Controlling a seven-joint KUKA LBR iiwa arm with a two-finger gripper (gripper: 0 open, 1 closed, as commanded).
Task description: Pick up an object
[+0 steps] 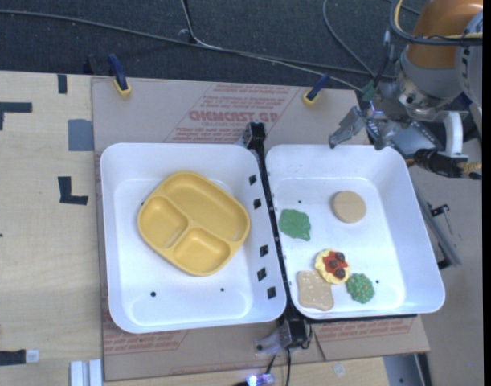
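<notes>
The 2 bins (116, 215) sit side by side. The left holds a yellow tray (194, 223); the right holds a round cookie (349, 207), cracker (314, 290), 2 green pieces (295, 223) and a small pizza (333, 265). The gripper (366, 127) hovers above the right bin's far edge, fingers spread, pinching nothing.

Red print on the cardboard sheet (229, 115) is too faint to read.
</notes>
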